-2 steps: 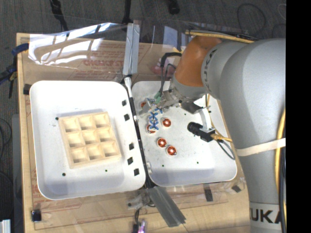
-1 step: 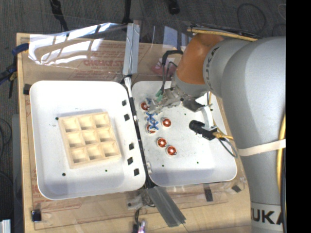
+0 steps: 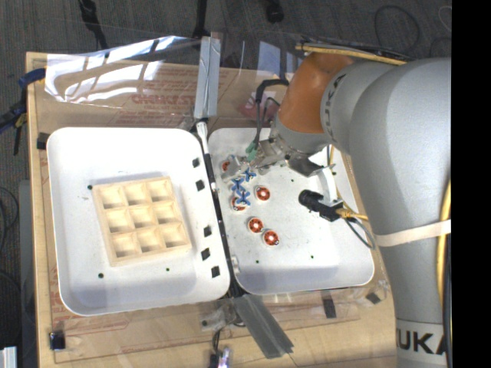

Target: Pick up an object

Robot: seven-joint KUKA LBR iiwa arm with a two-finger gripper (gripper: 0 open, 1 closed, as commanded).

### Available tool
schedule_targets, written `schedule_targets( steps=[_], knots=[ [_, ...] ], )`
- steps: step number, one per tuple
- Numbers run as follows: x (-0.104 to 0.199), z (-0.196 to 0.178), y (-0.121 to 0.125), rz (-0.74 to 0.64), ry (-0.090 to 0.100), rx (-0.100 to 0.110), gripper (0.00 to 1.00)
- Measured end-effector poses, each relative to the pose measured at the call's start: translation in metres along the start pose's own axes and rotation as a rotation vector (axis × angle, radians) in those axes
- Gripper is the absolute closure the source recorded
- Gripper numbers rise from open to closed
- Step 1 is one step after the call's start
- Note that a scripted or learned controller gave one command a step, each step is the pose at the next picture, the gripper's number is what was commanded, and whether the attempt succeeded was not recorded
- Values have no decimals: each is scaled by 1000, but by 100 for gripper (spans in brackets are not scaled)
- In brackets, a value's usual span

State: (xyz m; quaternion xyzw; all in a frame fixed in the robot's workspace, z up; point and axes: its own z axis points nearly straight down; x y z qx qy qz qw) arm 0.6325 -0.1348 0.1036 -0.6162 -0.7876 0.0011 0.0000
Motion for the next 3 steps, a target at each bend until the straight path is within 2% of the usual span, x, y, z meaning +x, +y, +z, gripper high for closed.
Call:
schedule_targets(
  steps=[1, 2, 3],
  knots=[
    [0, -10, 1, -4, 0, 1, 100],
    [54, -89, 39, -9, 2, -1, 100],
    [54, -89, 38, -9, 2, 0, 0]
  ],
)
